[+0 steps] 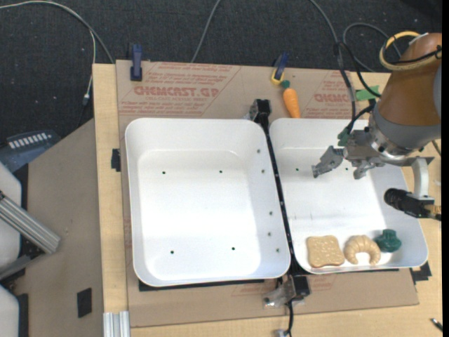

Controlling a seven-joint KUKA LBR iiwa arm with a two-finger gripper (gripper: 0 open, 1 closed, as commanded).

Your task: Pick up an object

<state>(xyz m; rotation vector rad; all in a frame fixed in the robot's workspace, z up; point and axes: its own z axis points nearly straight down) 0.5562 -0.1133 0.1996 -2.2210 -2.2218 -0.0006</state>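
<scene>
White plastic forms the right shallow bin [309, 206], and along its near edge lie three small things in a row: a tan square toast-shaped toy [325, 250], a pale beige croissant-shaped toy [363, 249] just beside it, and a dark green rounded toy [388, 241] touching the croissant's right end. Any of these could be the object to pick; all three rest on the bin floor, well apart from the claw. The left white shallow bin [203, 202] sits alongside, the two rims meeting at a dark strip. Farther up, over the middle of the right bin, the grey metal claw [344, 166] hangs with its two fingers spread apart, nothing between them. Above it rises the arm's orange band [410, 76]. Beyond the bins, on the brown cardboard-covered bench [182, 90], an orange carrot-shaped toy [291, 102] lies just outside the right bin's far rim. A blue clamp [135, 60] grips the cardboard's far edge.
</scene>
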